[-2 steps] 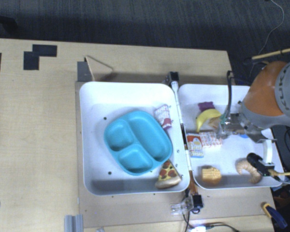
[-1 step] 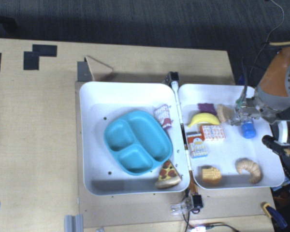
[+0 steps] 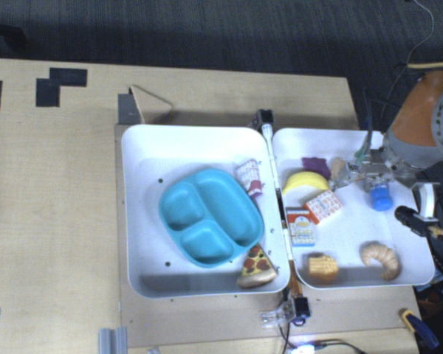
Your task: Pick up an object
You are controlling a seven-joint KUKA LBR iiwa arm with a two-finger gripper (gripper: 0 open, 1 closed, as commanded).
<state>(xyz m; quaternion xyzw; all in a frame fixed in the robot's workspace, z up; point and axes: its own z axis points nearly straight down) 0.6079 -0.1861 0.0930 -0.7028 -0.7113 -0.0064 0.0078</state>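
Gripper (image 3: 352,169), finger opening indiscernible, over the right bin (image 3: 421,271), just right of the yellow banana (image 3: 304,182), beside a blue cylinder (image 3: 381,197).

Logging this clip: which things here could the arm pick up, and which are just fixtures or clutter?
Pickable:
blue cup
banana
croissant
corn cob
pizza slice
small cartons
blue divided plate

Just there:
two white bins
black tape marks
cables

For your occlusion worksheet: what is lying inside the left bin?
The left bin holds a blue divided plate, a pizza slice toy and a small wrapped packet. Whatever lies beneath the plate is covered.
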